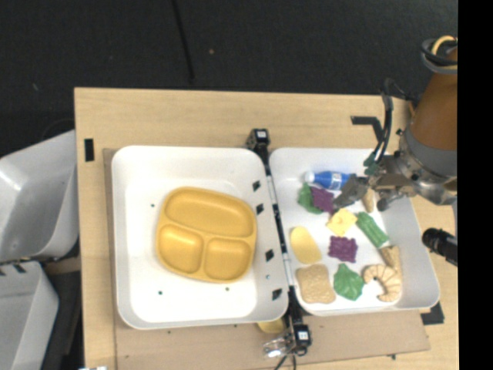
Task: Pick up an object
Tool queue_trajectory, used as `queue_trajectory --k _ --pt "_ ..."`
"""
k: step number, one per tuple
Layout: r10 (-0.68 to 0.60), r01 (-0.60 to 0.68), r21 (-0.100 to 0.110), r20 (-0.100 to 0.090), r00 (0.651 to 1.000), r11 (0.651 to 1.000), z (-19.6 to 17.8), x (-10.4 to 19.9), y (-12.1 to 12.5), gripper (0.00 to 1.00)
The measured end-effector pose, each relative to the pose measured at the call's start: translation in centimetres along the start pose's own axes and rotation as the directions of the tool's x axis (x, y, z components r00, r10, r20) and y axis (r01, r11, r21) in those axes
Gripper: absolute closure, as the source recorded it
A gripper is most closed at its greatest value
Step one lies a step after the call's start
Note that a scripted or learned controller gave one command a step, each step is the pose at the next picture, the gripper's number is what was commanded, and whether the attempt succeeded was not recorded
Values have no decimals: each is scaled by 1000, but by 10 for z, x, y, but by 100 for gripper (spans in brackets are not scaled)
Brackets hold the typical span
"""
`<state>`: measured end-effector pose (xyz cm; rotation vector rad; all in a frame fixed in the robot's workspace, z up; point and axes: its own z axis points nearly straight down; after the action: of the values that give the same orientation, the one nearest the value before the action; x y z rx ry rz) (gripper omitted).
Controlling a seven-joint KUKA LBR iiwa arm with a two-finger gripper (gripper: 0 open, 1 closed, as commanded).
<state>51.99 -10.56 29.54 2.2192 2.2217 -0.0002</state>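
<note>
My gripper (356, 200) hangs over the upper part of the right bin (422, 260), reaching in from the right. Its two fingers stand apart, open, with nothing between them. The dark left finger (347, 193) points toward a purple piece (324, 200) that lies against a green piece (307, 199). A blue bottle (327, 179) lies just above them. Just below the fingertips sit a yellow piece (341, 222) and a green stick (371, 230).
Lower in the right bin lie a purple cluster (343, 247), a pale yellow oval (304, 245), a tan cracker (313, 282), a green lump (348, 281) and a croissant-shaped piece (384, 277). The left bin (131, 284) holds a yellow divided plate (206, 233).
</note>
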Motion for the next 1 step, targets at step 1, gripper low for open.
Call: queue_trajectory --k 1 --pt "1 -1 9 -2 1000 1000 73 16 -32 0"
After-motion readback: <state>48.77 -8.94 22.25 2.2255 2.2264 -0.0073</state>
